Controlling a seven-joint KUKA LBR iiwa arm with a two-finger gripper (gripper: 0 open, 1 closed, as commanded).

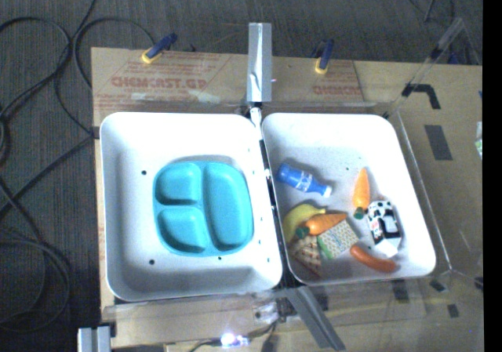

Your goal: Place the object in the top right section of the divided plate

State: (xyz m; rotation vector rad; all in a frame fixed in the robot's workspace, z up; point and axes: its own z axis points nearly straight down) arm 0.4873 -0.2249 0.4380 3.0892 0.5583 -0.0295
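Down at the near edge of the right bin [408, 186], a red-orange sausage-shaped piece [375, 259] lies along the wall. Just beside it sits a black-and-white toy [384, 221], too small to name. A pale checkered waffle square [339, 241] leans on a brown piece [306, 256] at the bin's near left corner.

Moving up, an orange carrot with a green tip [325, 223] lies across a yellow banana [296, 217], the two touching. A second orange carrot [361, 187] stands apart, pointing away toward the far wall. Farther back is a blue bottle with a white cap [302, 179], lying on its side and angled.

Which of these is the object to be moved, I cannot tell; all sit in the right bin, none on the plate.

Over to the left bin [118, 186]: the turquoise divided plate [204, 205] lies flat in the middle, with two small sections on its left side and one long section on its right.

As for the gripper, open or closed, I cannot tell.

Beyond both bins are a brown board [180, 80] with two clamps [159, 47] and dark carpet with cables [47, 21].
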